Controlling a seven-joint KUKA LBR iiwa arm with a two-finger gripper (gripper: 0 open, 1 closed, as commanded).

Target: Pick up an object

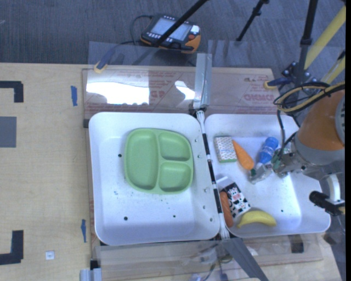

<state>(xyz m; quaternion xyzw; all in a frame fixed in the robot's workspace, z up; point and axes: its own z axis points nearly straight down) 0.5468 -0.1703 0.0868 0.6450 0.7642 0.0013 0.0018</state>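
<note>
You've got the pincer (262,171) low in the right white bin (290,211), right at the clear plastic bottle with the blue cap (265,155), lying tilted beside the orange carrot (243,155); I cannot tell its grip from here.

A robotics lab: taped wooden bench (38,181), tripod legs (258,16), a teach pendant (170,31) on grey carpet.
</note>
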